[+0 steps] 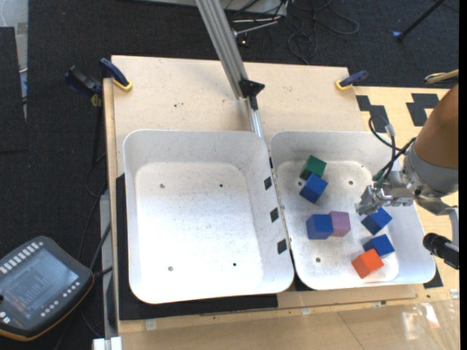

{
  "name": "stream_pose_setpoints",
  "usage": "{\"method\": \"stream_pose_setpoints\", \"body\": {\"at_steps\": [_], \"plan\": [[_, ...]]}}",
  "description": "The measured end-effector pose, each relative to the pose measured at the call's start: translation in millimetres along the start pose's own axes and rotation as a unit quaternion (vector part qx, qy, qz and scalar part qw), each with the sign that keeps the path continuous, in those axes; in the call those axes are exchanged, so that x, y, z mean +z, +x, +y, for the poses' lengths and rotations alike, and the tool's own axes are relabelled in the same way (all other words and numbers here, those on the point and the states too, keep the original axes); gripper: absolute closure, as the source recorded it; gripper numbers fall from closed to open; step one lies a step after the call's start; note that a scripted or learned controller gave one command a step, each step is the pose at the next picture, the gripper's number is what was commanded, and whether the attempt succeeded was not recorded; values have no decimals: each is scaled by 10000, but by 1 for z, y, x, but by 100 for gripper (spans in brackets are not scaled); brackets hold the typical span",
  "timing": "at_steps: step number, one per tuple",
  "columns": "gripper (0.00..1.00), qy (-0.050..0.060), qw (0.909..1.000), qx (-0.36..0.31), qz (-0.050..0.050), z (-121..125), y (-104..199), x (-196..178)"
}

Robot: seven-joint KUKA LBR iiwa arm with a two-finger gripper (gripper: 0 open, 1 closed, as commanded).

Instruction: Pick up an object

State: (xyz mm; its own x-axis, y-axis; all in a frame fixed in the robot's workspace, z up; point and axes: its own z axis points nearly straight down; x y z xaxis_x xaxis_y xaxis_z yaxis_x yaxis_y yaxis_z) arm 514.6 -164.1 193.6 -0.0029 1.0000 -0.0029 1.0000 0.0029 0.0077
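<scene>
You have the grey arm with its orange band (436, 148) reaching in from the right, and its metal jaws (373, 203) sit low over the right white plastic bin (343, 274), directly above a small blue cube (377, 221) at the bin's right side. From this slanted view you cannot tell whether the jaws are released or clenched, nor whether they touch that cube or only hang just over it, so treat the pick as not yet done: nothing is visibly lifted. The other candidates all lie on the same bin's floor: a second blue cube (382, 246) touching an orange-red cube (368, 263) near the front right corner, a blue cube (319, 227) pressed against a pale purple cube (340, 223) in the middle, and a green cube (316, 166) resting against another blue cube (313, 188) toward the back. The left white plastic bin (146, 152) sits beside it on the pale tabletop (182, 86). In my judgement you are at the approach or closing stage over the cube under the jaws; what remains is a secure grip and a clean lift clear of the bin. Watch the neighbouring blue cube just in front, which could be nudged.
</scene>
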Motion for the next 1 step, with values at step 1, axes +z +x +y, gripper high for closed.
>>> {"method": "stream_pose_setpoints", "body": {"at_steps": [1], "plan": [[100, 21, 10000, 2, 7, 1, 0, -12]]}}
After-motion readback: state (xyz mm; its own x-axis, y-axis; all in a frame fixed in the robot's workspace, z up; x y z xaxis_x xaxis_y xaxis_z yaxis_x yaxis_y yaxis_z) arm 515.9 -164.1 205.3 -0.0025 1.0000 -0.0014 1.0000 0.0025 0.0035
